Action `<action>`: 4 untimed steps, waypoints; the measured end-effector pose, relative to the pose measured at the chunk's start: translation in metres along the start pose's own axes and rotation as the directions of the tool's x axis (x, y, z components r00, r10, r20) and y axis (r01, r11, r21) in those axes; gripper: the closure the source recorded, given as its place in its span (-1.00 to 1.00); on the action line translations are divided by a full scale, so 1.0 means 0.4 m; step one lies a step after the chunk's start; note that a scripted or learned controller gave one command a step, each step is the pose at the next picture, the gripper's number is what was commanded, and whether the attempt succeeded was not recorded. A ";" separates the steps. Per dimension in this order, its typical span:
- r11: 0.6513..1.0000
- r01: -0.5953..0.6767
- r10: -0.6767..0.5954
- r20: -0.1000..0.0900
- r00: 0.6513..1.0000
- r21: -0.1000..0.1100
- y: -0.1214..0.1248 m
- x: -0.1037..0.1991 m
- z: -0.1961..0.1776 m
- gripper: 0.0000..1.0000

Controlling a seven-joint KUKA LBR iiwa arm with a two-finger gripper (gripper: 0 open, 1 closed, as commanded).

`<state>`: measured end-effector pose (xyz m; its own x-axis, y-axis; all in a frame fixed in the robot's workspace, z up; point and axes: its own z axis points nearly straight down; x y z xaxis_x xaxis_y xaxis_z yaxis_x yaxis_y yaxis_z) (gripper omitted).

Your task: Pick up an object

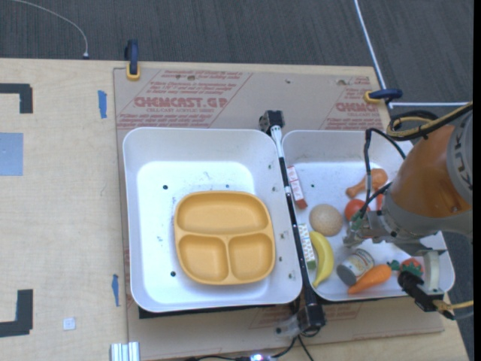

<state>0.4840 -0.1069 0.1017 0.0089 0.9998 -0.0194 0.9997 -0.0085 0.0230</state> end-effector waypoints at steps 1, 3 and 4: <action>1.000 0.000 0.000 0.000 1.000 0.000 0.000 0.000 0.000 -1.00; 1.000 0.011 -0.010 -0.026 1.000 0.017 0.007 -0.055 0.027 1.00; 1.000 0.013 -0.013 -0.022 1.000 0.009 0.011 -0.053 0.029 -1.00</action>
<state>0.4887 -0.1282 0.0906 -0.0049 1.0000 0.0026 0.9999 0.0048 0.0135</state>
